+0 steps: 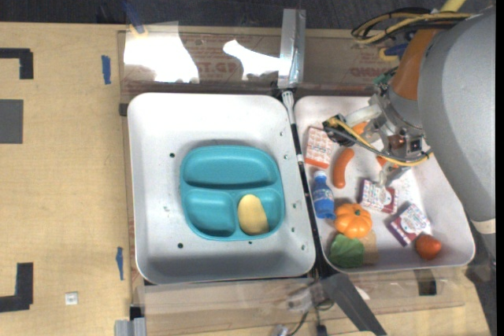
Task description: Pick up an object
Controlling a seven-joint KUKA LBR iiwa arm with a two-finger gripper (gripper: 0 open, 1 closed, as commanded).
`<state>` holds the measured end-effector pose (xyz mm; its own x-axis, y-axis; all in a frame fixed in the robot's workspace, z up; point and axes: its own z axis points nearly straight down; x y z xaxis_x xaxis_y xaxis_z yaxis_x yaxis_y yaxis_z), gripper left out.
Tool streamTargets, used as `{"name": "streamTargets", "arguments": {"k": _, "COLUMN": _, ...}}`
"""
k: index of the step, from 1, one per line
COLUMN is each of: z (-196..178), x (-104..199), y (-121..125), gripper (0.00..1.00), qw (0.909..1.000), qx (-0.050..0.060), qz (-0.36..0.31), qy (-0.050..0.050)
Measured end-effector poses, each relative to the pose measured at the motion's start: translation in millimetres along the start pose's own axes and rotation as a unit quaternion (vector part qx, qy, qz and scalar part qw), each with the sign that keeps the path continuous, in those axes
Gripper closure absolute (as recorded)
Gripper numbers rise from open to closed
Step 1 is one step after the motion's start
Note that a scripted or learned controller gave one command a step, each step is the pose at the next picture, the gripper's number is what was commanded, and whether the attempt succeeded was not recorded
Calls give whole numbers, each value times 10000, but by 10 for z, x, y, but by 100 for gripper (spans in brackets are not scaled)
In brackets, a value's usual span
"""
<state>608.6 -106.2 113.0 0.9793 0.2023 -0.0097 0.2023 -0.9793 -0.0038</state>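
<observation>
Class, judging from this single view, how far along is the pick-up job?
Done: the gripper is down inside the right bin, among the items near the orange sausage. In hand: nothing visibly held. Left: grasping an item and lifting it; the pumpkin lies untouched.

One camera is fixed above the bench (pixel 55 169) and looks down at a slant. It sees both bins (pixel 150 193) whole, from a middle distance. The arm (pixel 465 106) enters from the right of the bins.

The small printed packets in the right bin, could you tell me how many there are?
3: one packet by the bin's left wall, one mid-bin, one toward the lower right. The arm may hide more.
</observation>
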Motion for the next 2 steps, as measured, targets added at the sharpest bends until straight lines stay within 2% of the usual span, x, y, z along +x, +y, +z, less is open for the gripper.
{"name": "streamTargets", "arguments": {"k": 1, "z": -756, "x": 456, "y": -473, "gripper": 0, "qw": 10000, "qx": -11, "qz": -15, "qy": 87}}
{"name": "streamTargets", "arguments": {"k": 2, "z": -705, "x": -529, "y": -494, "gripper": 0, "qw": 9998, "qx": -9, "qz": -202, "qy": 32}}
